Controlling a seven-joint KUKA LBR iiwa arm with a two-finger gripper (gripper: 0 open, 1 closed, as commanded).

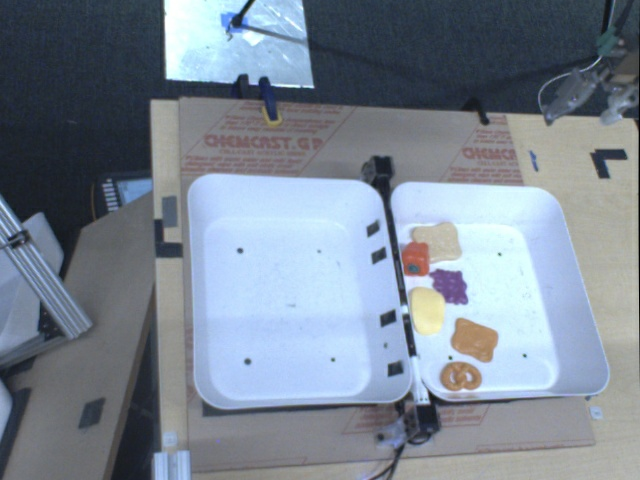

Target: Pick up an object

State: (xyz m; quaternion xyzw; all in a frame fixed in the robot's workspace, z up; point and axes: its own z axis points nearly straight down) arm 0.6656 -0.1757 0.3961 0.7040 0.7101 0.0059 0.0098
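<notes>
Several small toy foods lie along the left side of the right bin (560, 268). From back to front they are a beige slice (436, 238), a red-orange piece (415, 259), a purple grape bunch (450, 286), a pale yellow piece (427, 310), an orange-brown piece (474, 338) and a small pretzel (460, 376). My gripper (585, 83) hangs at the upper right, past the far right corner of the bench, well away from the bins and from every object.
The left bin (290, 288) adjoins the right one along a divider with black clips (385, 268). Both rest on a cardboard sheet (300, 133). A silver sheet (238, 26) lies behind, and a metal frame (35, 278) stands at the left.
</notes>
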